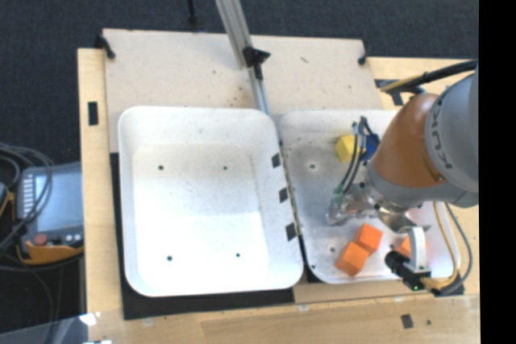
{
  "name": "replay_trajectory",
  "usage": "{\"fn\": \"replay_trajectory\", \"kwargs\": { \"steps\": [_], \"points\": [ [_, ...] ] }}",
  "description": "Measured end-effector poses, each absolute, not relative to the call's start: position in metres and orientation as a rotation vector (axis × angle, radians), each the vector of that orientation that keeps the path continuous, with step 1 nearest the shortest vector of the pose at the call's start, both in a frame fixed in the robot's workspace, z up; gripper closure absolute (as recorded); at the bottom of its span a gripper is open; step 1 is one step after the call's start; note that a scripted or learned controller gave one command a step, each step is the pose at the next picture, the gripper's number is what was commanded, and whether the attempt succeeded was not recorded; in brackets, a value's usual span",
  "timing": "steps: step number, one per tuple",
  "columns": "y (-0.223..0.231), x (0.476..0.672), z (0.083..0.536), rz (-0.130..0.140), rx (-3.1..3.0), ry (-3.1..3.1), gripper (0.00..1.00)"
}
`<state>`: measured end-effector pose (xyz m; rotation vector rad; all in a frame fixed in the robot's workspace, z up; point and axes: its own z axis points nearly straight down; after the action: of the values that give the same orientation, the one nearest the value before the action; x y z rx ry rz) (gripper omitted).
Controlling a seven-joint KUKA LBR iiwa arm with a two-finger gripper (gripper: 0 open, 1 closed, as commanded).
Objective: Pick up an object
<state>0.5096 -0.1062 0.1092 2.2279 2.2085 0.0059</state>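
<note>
— Where is the arm (431, 145)?

— It reaches in from three o'clock and hangs over the right bin (310, 149). Its gripper (348, 208) sits low over the bin floor, near the middle of that bin.

— Is the gripper wide, narrow, holding something?

— I cannot tell; the metal parts there are too small and blurred.

— And the things to pick?

— Two orange blocks (360, 248) lie touching each other at about five o'clock from the gripper, near the bin's front edge. A yellow block (346, 147) lies at twelve o'clock from it, just beside a blue piece (370, 143) against the arm.

— The left bin (201, 197)?

— It sits at nine o'clock, alongside the right one.
</note>
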Motion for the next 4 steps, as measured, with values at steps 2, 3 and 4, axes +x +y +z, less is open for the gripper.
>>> {"fn": "replay_trajectory", "kwargs": {
  "steps": [2, 3, 4],
  "points": [
    [-0.115, 0.511, 0.198, 0.006, 2.214, 2.220, 1.00],
    [-0.116, 0.513, 0.249, 0.007, 2.212, 2.221, 1.00],
    [-0.060, 0.520, 0.257, 0.006, 2.210, 2.231, 1.00]
  ]
}}
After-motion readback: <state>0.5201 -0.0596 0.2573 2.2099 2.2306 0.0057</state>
